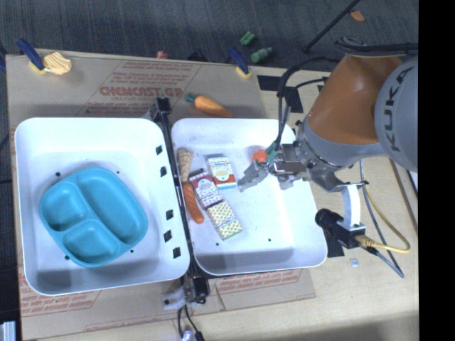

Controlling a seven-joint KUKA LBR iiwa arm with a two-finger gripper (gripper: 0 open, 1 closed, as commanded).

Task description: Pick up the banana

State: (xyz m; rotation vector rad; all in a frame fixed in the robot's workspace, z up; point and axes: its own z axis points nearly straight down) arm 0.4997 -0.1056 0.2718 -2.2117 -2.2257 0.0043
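Observation:
My gripper [250,177] hangs over the right bin [284,251], near the middle of its floor and just right of the small food boxes. A small orange-red thing [261,156] sits tight against the gripper's upper side; whether it is gripped cannot be made out. Left of the gripper lie a white and orange carton [221,170], a red and white packet [206,190] and a patterned yellow box [225,220]. A tan cone-shaped piece [185,160] and a red sausage [193,202] lie along that bin's left wall.
The left bin [43,137] holds a blue divided plate [92,214]. An orange carrot [210,105] lies on the cardboard behind the right bin. Blue clamps [239,60] grip the cardboard's far edge, one beside a yellowish lump [58,64].

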